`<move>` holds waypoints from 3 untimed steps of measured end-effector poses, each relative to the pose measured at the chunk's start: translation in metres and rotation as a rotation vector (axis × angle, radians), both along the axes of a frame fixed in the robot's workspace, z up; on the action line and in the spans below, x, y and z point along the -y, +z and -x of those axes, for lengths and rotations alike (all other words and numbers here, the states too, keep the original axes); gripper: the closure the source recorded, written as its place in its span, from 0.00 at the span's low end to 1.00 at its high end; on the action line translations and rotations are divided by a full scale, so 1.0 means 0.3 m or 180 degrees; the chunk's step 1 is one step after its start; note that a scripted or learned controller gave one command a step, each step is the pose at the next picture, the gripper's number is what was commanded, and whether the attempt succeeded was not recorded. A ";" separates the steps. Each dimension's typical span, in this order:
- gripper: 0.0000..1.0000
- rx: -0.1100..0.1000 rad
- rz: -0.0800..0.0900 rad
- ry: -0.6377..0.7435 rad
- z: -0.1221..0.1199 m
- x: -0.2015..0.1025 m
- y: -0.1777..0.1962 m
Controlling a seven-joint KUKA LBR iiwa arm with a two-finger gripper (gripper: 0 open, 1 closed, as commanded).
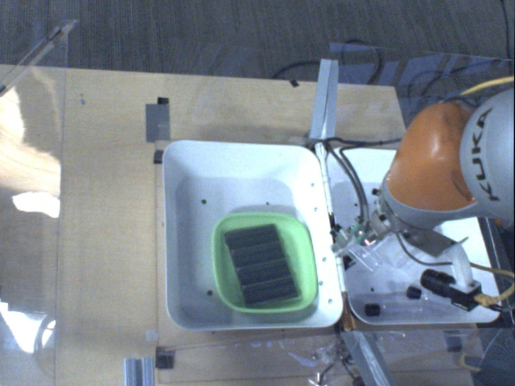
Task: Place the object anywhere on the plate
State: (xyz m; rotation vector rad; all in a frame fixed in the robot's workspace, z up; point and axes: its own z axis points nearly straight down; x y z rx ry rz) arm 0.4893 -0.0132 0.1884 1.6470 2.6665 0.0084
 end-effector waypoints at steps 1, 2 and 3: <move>1.00 0.0023 -0.0002 0.0006 -0.009 -0.002 0.037; 0.00 0.0023 -0.0002 0.0006 -0.009 -0.001 0.037; 1.00 0.0046 -0.0004 0.0015 -0.017 -0.004 0.074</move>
